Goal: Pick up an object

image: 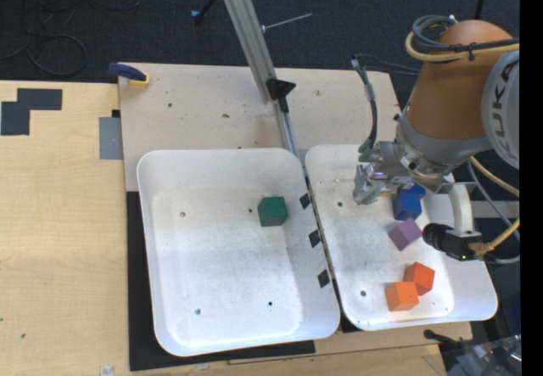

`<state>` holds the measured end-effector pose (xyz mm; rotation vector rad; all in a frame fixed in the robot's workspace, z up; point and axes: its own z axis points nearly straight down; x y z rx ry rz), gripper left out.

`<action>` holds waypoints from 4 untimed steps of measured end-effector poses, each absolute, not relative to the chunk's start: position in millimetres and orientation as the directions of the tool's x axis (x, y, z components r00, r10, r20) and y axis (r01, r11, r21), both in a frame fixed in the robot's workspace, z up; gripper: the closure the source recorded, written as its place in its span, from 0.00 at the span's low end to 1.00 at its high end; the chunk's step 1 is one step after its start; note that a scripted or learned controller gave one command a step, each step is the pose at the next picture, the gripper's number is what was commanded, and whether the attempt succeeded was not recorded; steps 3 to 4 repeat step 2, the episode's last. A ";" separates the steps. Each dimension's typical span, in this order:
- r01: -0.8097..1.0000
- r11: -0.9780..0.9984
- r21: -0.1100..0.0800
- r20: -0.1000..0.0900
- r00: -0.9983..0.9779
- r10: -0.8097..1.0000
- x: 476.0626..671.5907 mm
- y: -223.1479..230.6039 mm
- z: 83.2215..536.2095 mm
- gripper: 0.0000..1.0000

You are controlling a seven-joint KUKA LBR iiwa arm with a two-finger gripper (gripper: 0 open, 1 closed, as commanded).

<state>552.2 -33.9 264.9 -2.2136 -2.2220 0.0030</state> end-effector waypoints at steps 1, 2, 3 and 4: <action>1.000 0.003 -0.005 0.002 -0.003 1.000 539.9 13.3 260.2 1.00; 1.000 0.004 -0.006 0.001 -0.004 1.000 520.4 65.4 253.1 1.00; 1.000 0.004 -0.006 0.001 -0.004 1.000 520.4 65.4 253.1 1.00; 1.000 0.004 -0.006 0.001 -0.004 1.000 520.4 65.4 253.1 1.00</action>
